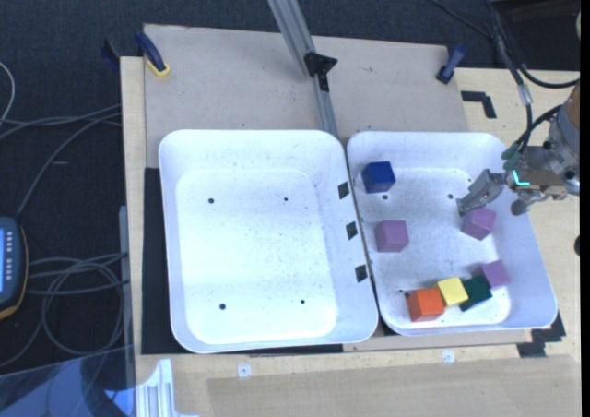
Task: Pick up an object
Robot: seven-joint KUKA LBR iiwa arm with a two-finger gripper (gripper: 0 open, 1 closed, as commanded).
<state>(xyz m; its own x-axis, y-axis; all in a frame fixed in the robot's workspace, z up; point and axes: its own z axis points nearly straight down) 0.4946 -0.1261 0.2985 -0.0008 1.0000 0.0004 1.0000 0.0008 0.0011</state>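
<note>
The right bin (433, 149) holds several small blocks. A blue cube (377, 176) lies near its back left and a purple cube (392, 235) sits left of centre. Another purple cube (477, 222) lies toward the right side. Along the front stand an orange block (425, 303), a yellow block (452, 291), a dark green block (477, 291) and a small purple block (495, 273). My gripper (498, 200) hangs at the bin's right side, open, just above and to the right of the right-hand purple cube. One finger (477, 192) points down at that cube; nothing sits between the fingers.
The left bin (184, 221) lies beside the right one, with a row of black clips along the shared edge. A slanted metal pole (293, 23) crosses the bench's back. Cables trail on the dark floor at left and upper right.
</note>
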